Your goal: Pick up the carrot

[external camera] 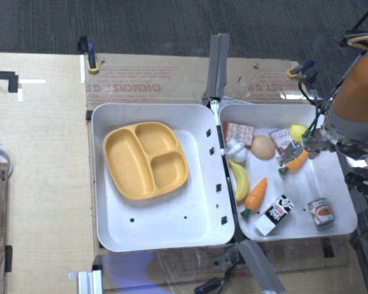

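Two carrots lie in the right bin (349, 222). The bigger one (256, 193) is orange with a green tip. It rests at the bin's left side, between a banana (239, 179) and a milk carton (275, 214). A smaller orange carrot (298, 160) with a green end sits right at the tip of my gripper (292, 156), which reaches in from the right at mid-bin. This carrot lies against the gripper's grey tip, and I cannot make out whether it is gripped.
The right bin also holds a tan ball (263, 147), a red-and-white packet (240, 132), a lemon (297, 132) and a small can (321, 212). A yellow divided plate (146, 159) lies in the left bin (172, 231). The divider wall (224, 170) separates the bins.
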Controlling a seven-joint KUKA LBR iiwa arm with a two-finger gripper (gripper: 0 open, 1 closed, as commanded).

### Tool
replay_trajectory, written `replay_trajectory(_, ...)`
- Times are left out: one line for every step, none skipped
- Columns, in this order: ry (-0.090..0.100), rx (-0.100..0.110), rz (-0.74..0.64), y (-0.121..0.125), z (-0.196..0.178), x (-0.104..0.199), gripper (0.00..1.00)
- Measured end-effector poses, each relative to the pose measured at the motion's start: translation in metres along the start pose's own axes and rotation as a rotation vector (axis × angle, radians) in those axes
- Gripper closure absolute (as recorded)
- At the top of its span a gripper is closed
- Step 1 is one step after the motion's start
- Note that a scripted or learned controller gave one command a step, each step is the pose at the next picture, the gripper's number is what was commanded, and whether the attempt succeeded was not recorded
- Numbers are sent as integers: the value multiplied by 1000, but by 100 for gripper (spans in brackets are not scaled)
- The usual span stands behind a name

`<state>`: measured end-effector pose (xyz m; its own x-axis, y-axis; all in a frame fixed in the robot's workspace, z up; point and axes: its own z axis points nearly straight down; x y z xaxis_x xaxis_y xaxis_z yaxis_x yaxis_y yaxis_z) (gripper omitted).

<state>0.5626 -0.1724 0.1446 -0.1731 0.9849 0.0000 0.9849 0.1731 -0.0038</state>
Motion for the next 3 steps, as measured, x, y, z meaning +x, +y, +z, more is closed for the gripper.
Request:
replay_trajectory(1, -1, -14, -1, 55, -36, 0)
replay_trajectory(2, 2, -13, -1, 48, -36, 100)
replay_trajectory(2, 0, 15, -10, 55, -40, 100)
